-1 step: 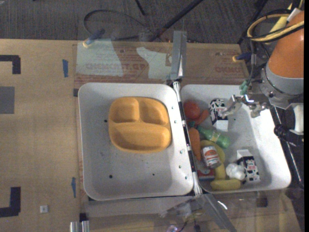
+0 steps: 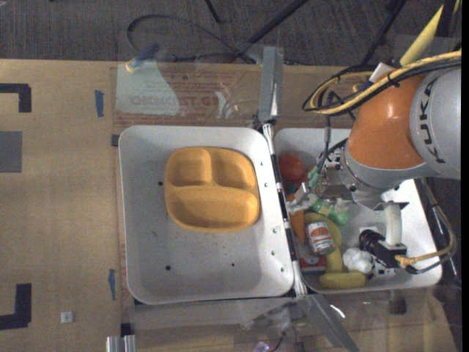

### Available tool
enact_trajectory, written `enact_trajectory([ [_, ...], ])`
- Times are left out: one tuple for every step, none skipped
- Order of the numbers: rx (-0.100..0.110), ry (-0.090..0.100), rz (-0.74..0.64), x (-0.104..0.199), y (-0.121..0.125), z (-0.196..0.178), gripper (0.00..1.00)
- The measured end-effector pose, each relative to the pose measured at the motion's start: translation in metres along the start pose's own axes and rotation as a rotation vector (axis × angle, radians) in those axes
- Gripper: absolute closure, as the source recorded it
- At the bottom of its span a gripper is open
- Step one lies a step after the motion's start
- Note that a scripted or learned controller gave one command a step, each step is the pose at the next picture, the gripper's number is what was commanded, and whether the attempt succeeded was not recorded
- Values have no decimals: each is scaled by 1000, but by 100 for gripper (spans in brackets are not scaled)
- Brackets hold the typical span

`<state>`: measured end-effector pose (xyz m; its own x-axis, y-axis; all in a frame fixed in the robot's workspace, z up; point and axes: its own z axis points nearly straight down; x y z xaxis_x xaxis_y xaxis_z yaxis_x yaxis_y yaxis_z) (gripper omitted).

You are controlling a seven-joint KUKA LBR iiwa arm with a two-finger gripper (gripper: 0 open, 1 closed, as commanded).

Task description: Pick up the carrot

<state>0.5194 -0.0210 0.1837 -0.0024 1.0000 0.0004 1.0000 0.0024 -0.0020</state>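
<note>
Crowding the carrot (image 2: 297,226) in the right bin (image 2: 425,218) are a tomato (image 2: 291,166), can (image 2: 319,237) and banana (image 2: 338,270); I cannot tell the claw (image 2: 322,185) state.

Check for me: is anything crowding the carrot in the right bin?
Yes. The carrot lies along the right bin's left wall, with a small can and a banana packed against it, and the arm's wrist overhangs them.

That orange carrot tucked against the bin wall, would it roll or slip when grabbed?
The carrot looks long and rounded, so it would probably roll if nudged. It appears smooth, possibly slippery plastic. Wedged between the right bin's wall and the small can, it may resist shifting.
</note>
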Motion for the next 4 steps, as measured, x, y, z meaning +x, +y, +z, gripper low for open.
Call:
enact_trajectory([
  [-4,-1,6,-2,1,-10,100],
  [-3,-1,-19,-28,-25,-68,100],
  [-5,-1,2,44,-29,-75,100],
  [-5,-2,-29,14,-39,-91,100],
])
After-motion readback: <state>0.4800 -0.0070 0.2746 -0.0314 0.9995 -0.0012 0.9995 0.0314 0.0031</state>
